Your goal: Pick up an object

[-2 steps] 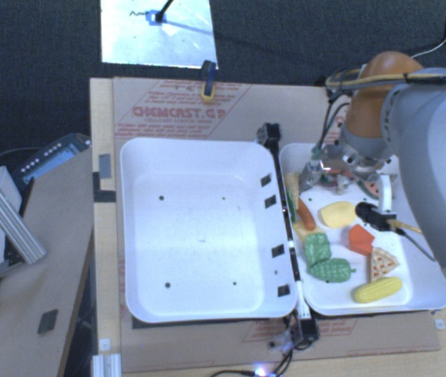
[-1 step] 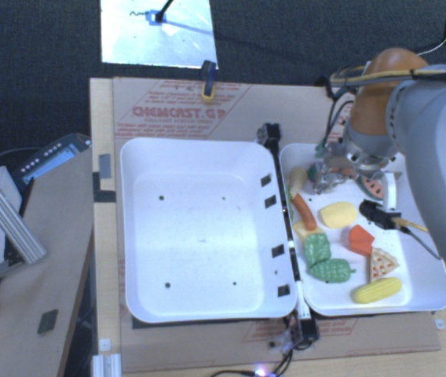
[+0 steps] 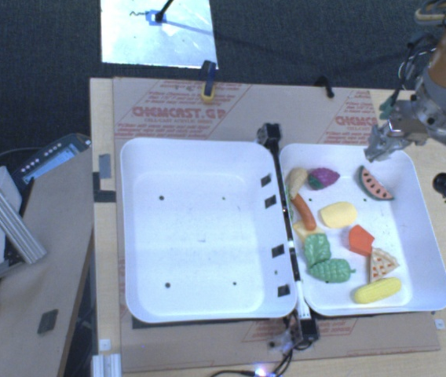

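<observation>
The right bin [image 3: 427, 234] holds several toy foods: a purple eggplant [image 3: 323, 177], a watermelon slice [image 3: 374, 184], an orange carrot [image 3: 304, 212], a yellow lump [image 3: 338, 214], a red-orange block [image 3: 360, 239], two green vegetables [image 3: 323, 259], a pizza slice [image 3: 382, 264] and a yellow corn cob [image 3: 377, 290]. A pale pear-like piece [image 3: 295, 181] lies by the divider. My gripper [image 3: 382, 145] hangs above the bin's far edge, up and to the right of the watermelon slice, with nothing visibly between its fingers.
The left bin [image 3: 199, 226] sits beside the right one, joined by black clips [image 3: 274, 203]. A cardboard sheet [image 3: 176, 108] lies under both. A grey device [image 3: 50, 159] and a metal rail [image 3: 3, 218] stand at the left.
</observation>
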`<state>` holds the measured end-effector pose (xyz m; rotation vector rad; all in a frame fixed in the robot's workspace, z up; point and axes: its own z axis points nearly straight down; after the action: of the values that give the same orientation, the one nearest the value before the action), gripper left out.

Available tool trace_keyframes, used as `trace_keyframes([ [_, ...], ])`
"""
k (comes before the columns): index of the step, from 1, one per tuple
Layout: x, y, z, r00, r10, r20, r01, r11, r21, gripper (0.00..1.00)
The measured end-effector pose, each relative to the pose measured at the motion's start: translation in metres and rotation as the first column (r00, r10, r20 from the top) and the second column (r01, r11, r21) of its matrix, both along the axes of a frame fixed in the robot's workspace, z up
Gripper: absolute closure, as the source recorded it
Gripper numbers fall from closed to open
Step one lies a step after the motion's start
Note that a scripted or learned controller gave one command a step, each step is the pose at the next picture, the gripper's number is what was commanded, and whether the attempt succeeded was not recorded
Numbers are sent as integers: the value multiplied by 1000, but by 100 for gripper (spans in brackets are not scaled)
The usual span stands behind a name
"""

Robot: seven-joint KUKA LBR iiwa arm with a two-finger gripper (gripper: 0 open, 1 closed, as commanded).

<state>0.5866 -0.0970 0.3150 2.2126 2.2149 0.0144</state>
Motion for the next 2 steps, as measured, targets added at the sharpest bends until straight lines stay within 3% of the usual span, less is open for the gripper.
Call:
trace_keyframes([
  [1, 86, 0, 66, 1000, 6, 2, -6, 1000, -2, 100],
  [2, 17, 7, -38, 1000, -1, -26, 1, 1000, 3, 100],
])
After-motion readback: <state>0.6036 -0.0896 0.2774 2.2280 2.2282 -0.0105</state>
